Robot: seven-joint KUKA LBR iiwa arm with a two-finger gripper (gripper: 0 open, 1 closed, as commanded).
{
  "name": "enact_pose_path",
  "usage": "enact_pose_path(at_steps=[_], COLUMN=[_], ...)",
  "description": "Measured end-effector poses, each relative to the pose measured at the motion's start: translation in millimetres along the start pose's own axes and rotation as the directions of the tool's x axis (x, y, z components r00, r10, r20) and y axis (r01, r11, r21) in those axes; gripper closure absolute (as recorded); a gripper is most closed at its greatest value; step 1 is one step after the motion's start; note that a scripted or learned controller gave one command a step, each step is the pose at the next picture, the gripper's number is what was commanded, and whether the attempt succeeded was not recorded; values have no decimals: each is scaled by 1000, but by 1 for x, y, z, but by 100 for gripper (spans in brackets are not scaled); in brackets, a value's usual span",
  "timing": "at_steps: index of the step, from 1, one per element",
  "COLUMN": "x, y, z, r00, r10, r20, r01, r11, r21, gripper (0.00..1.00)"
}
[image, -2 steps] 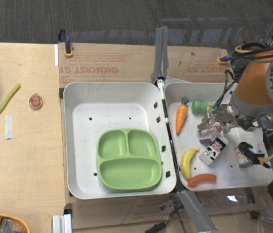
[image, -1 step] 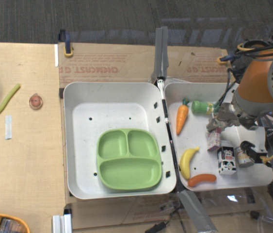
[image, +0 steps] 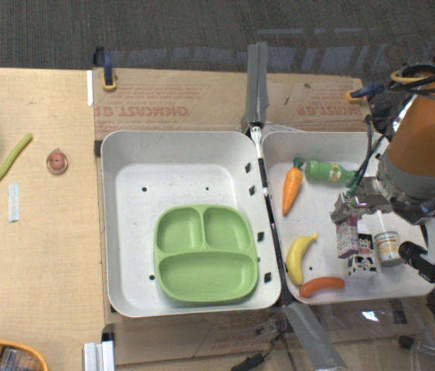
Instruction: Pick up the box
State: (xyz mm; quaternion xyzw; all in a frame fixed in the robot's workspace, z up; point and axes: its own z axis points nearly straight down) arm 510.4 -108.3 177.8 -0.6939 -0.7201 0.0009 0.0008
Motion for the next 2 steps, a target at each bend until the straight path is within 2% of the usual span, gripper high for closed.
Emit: enact_pose_path(at_steps=[1, 2], x=[50, 90], y=[-32, -29], z=[-12, -59], r00=[993, 1000], r10=[114, 23], r20=[0, 1], r01=[-114, -23], r11=[993, 1000], r21=[2, -1], gripper=[100, 100])
